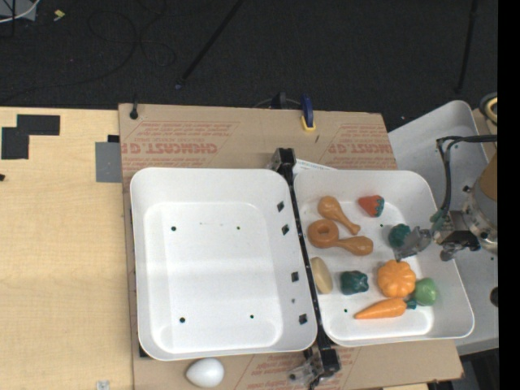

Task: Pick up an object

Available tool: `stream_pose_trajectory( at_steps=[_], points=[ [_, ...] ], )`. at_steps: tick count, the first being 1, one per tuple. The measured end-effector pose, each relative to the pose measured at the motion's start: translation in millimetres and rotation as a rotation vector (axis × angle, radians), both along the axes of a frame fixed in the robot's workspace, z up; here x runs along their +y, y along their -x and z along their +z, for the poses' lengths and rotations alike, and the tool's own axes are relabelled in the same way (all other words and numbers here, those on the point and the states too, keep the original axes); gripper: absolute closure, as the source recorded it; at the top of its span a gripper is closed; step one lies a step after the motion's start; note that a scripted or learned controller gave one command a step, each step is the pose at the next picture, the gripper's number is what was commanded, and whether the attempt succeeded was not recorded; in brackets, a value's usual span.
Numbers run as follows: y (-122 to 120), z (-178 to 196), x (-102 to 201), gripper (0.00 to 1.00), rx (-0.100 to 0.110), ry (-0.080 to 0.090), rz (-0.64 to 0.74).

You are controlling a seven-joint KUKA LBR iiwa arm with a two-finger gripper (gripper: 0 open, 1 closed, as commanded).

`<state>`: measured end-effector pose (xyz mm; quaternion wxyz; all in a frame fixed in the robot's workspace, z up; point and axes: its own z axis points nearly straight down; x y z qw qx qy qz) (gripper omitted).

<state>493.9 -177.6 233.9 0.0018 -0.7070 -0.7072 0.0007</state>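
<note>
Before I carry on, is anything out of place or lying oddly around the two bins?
Yes: a white egg lies outside the bins, on the cardboard just below the left bin, near its front edge. The other toy foods, such as the pumpkin and carrot, sit inside the right bin.

Robotics lab bench: two white bins (215, 187) on clamped cardboard sheet (244, 140), plywood top (57, 250), loose cables (122, 15) on dark carpet.
</note>
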Motion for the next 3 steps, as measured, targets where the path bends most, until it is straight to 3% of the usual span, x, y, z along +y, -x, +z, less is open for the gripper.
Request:
stream_pose_trajectory(
  at_steps=[1, 2, 3],
  points=[
    [-52.6, -89.2, 94.0, 0.00, 0.004, -0.004, 0.009],
    [-97.0, -141.0, 94.3, 0.00, -0.006, 0.002, 0.002],
    [-151.2, -145.9, 96.6, 0.00, -0.006, 0.001, 0.001]
  ],
)
